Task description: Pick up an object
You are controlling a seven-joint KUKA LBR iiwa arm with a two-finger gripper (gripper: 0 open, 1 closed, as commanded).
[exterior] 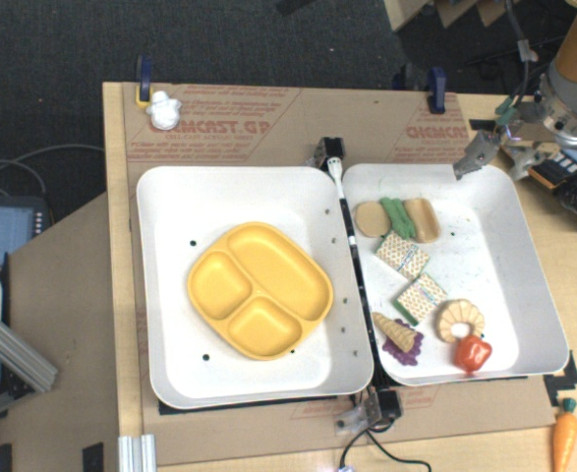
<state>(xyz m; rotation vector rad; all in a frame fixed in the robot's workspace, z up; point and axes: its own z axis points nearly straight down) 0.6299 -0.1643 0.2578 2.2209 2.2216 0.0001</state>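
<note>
The right bin (524, 264) holds several toy foods. A tan bun with a green piece (398, 218) lies near its far left. Two patterned cracker squares (403, 256) (422, 298) sit below that. Along the near side are a cone with purple grapes (398, 335), a frosted round pastry (460, 318) and a red pepper (472, 354). My gripper (490, 169) hangs over the far rim of the right bin, above and to the right of the foods. Its fingers (473, 155) stand apart, open, with nothing between them.
The left bin (160, 264) holds a yellow divided plate (259, 288). A small white object (162, 113) rests on the cardboard at the back left. An orange carrot (563, 442) lies outside the bins at the front right. Blue clamps (435, 88) grip the back edge.
</note>
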